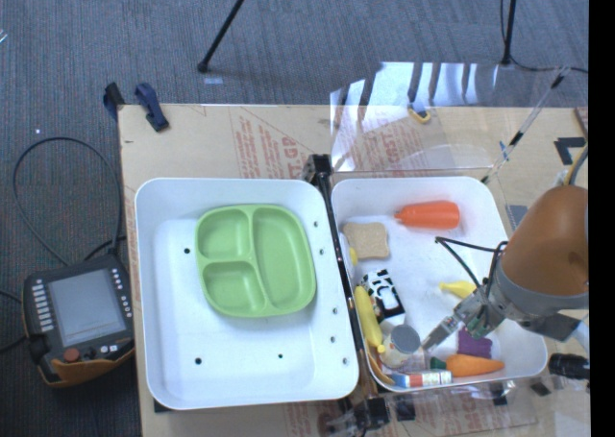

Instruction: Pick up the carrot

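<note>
You are looking down at a slant on a bench with two shallow white bins set side by side. Take the right bin [480,190] as your landmark. The carrot [429,215], a smooth orange shape, lies on its side in the far part of that bin, close to the back wall and well apart from the arm. Just nearer than the carrot and a little to its left rests a tan slice of bread [367,240]. Nearer still, toward the bin's left wall, sits a small black-and-white block [382,293], with a long yellow banana [366,318] beside it along that wall. The near edge of the bin holds a clutter of small toys, among them a second, smaller orange carrot-like piece [473,365] and a purple item [473,343].

The arm [546,248] enters from the right, its orange band over the bin's right side. The gripper [459,320] hangs low over the near clutter, beside the purple item; you cannot tell from here how it is set.

To the left of the right bin, the left bin [163,224] carries a green divided plate [256,259].
</note>
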`<action>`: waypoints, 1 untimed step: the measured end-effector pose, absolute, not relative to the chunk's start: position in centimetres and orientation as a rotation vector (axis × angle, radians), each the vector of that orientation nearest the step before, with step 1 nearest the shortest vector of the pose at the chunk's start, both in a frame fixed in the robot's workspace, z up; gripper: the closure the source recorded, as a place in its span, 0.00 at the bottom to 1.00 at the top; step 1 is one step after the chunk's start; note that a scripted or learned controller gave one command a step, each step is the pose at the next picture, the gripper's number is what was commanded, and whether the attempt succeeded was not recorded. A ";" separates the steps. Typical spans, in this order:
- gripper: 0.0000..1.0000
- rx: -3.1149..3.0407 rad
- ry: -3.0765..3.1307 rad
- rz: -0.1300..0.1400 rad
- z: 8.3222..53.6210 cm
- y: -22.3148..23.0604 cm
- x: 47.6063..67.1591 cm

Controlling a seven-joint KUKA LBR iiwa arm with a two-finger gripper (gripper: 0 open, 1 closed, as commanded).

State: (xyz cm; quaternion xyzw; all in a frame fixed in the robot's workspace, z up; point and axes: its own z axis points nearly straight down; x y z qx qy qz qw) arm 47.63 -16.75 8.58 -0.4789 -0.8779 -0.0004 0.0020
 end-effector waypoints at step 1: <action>0.00 -1.289 -2.873 -0.004 15.4 -17.3 59.9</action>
